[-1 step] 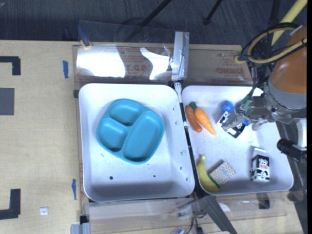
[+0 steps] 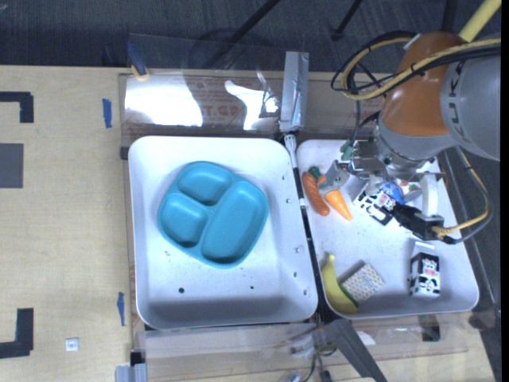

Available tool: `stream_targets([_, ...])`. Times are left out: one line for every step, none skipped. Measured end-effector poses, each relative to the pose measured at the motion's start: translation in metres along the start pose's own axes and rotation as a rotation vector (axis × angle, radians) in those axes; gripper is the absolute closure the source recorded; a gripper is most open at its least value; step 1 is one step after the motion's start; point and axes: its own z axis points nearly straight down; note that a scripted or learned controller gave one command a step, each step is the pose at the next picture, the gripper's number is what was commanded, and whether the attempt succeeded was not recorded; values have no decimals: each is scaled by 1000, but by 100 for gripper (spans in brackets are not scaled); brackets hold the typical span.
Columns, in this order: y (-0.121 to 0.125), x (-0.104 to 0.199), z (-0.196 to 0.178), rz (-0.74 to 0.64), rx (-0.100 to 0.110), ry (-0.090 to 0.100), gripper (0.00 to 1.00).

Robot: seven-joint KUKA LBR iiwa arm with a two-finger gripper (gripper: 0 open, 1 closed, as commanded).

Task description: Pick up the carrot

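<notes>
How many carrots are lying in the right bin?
2, side by side at the right bin's upper left: one carrot beside the divider, the other carrot just right, under the gripper. The arm may hide more.

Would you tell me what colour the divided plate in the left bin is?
The divided plate is light blue, clearest in the camera view.

Two white bins sit side by side: a left bin point(image 2: 151, 293) and a right bin point(image 2: 461, 289). One blue divided plate point(image 2: 213, 212). Two carrots point(image 2: 315, 195) point(image 2: 340, 204). One banana point(image 2: 336, 290). One speckled sponge point(image 2: 362, 281). One small black-and-white carton point(image 2: 426, 274).
</notes>
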Motion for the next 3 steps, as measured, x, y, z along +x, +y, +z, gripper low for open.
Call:
stream_targets([-39,34,0,-132,4,1,0])
stream_targets([-70,46,-45,-276,0,0,0])
stream_targets([-85,25,-43,-88,4,2,0])
